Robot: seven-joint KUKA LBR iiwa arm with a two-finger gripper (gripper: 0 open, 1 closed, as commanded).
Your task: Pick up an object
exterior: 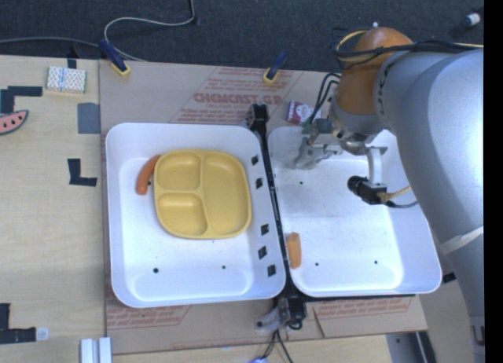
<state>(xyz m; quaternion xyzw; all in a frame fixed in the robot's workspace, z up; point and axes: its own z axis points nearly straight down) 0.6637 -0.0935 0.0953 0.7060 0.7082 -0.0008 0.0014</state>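
Claw: gripper (308, 154) sits low near the back left corner of the right bin (409, 271), next to the divider; finger state — can't tell, too small and blurred.
Held: nothing visible between the fingers.
Nearest target: small orange piece (293, 249) against the right bin's left wall, toward the front edge, well apart from the claw.
Other targets: orange sausage-like piece (145, 174) in the left bin (126, 275), touching the left edge of the yellow divided plate (203, 193).
Risk 1: claw closes where it is, on bare bin floor — empty grab.
Risk 2: orange piece hugs the wall; a finger could land on the rim or divider and skid it away.
Risk 3: plate is wide and flat, likely poor for a two-finger pinch.
Count: bins 2; orange pieces 2; plates 1.
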